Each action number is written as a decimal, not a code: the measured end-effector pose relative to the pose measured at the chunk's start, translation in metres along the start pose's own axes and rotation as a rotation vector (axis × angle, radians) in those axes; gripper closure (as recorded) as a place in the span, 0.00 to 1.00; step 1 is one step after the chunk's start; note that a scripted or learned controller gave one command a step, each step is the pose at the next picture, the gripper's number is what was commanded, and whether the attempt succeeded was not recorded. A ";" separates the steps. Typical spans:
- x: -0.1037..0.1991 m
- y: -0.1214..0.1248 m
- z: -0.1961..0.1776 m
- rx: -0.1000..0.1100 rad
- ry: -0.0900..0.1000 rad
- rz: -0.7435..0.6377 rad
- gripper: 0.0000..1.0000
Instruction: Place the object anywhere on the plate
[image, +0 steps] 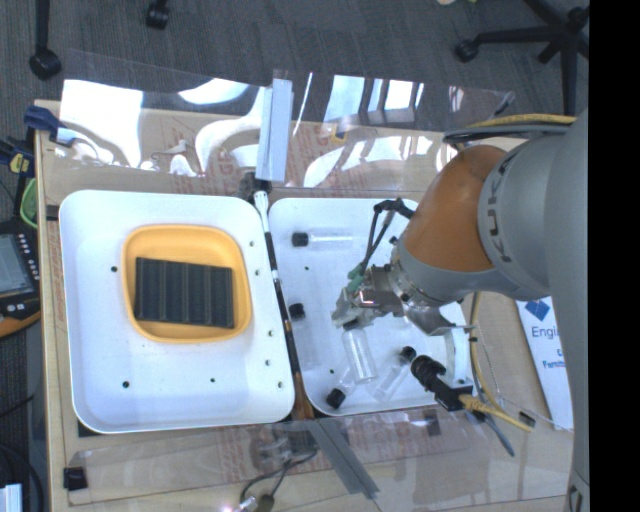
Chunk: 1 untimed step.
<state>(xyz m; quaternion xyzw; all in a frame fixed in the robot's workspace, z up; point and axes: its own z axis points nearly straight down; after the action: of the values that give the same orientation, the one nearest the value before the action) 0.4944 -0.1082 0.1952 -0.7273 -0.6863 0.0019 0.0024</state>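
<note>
Closest to the lens: grey arm (530, 200) with orange band (450, 225), reaching in from the right and hanging over the right bin (318, 285). Below the wrist, gripper (355, 305) low among the clutter, just above a clear vial (358, 358) lying on the bin floor. Cannot tell whether clenched or released; glare and tangled cabling hide that part. Nothing plainly seen in its grasp.

Probably that clear vial as the object to move, though a second clear tube (325, 240) lies near the bin's far wall and other small black-capped pieces sit close by. All in the right bin, well apart from the yellow plate (140, 250), which rests in the left bin (90, 370) with a dark ridged insert (185, 292) at its middle.

Step in hand, by judgement: securing the vial. Best done by closing across its narrow width, squarely at mid-length, since smooth plastic may roll or slip. Then lifting clear of both bin walls before crossing left, and lowering over the plate's middle.
</note>
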 end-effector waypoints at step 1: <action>0.039 0.059 -0.029 -0.005 -0.001 -0.221 1.00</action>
<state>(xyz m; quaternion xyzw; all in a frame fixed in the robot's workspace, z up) 0.5554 -0.0723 0.2236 -0.6472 -0.7623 0.0001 0.0003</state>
